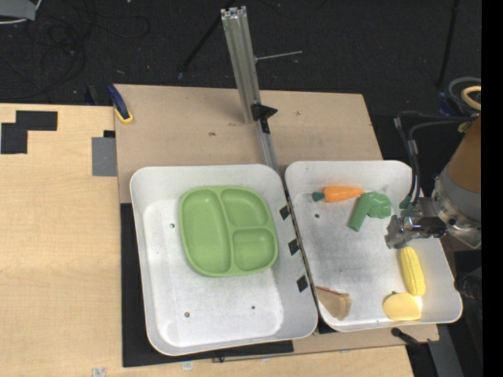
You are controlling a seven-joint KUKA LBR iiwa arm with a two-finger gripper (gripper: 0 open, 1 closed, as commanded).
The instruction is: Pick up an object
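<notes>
Two shallow white bins sit side by side on a bench. The left bin [157, 305] holds a green divided plate [229, 231] near its centre. The right bin [357, 324] holds several toy foods: an orange carrot [341, 194] at twelve o'clock, a green piece [368, 210] just below it, a corn cob [412, 270] at four o'clock, a yellow lemon-like piece [402, 306] at five o'clock, and a brown scrap [333, 300] at seven o'clock.

My gripper [405, 230] hangs at the bin's three o'clock edge, just above the corn cob's upper end. I cannot tell how it is set, and nothing shows in its grasp.

The corn looks like the nearest target. To take it well, I judge I should centre over its middle, grip across its narrow width, and stay clear of the bin wall.
</notes>
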